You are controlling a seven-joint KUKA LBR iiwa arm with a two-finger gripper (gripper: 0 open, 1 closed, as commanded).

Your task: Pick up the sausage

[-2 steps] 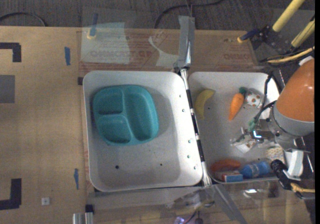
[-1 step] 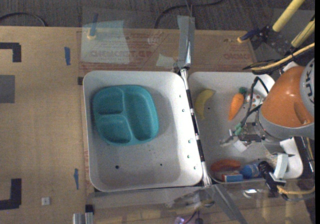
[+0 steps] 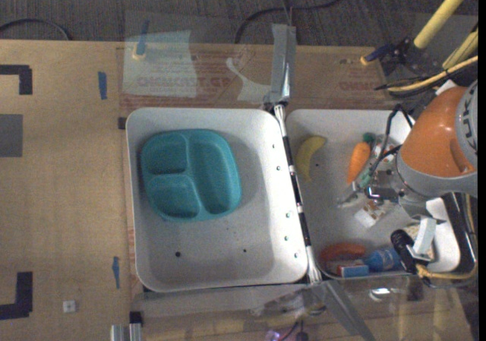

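Observation:
The sausage (image 3: 343, 250) is a reddish-orange oblong lying at the near edge of the right bin (image 3: 328, 214). My gripper (image 3: 367, 192) hangs over the middle of that bin, below the arm's orange band, a little to the right of and beyond the sausage. It is apart from the sausage, and nothing shows between the gripper and the sausage but bare bin floor. The gripper's tip is dark and cluttered from this angle.
In the right bin lie a yellow banana (image 3: 310, 153), an orange carrot (image 3: 358, 161), a blue object (image 3: 382, 260) beside the sausage and a small white piece (image 3: 367, 216). The left bin (image 3: 205, 256) holds a teal divided plate (image 3: 190, 174).

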